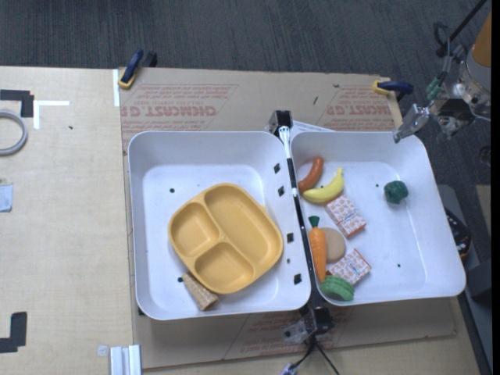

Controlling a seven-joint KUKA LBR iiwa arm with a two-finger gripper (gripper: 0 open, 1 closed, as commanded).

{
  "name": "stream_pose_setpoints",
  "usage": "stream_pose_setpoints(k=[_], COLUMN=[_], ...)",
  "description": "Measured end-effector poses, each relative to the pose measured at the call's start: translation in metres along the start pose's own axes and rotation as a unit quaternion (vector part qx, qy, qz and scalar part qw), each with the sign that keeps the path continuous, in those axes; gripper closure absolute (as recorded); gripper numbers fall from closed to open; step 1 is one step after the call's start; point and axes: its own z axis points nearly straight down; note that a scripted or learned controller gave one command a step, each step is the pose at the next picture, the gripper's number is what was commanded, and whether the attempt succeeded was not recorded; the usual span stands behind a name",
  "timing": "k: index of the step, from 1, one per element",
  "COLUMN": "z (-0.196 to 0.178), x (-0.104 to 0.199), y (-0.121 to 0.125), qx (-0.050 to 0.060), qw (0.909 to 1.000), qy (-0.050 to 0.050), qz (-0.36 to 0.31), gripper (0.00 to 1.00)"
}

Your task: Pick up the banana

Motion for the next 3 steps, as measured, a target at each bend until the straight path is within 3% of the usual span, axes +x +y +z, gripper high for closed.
stream_pose_setpoints(k=[1,2,3], z=[0.063,0.158,0.157], x=[0.060,0.092,0.109], y=[0.015,0.015,0.007], qx=[0.000,0.000,0.000], qw=[0.9992,0.9997,0.9938], qy=[0.000,0.000,0.000], qz=[-0.039,-0.023,-0.111], gripper=[0.00,0.00,0.00])
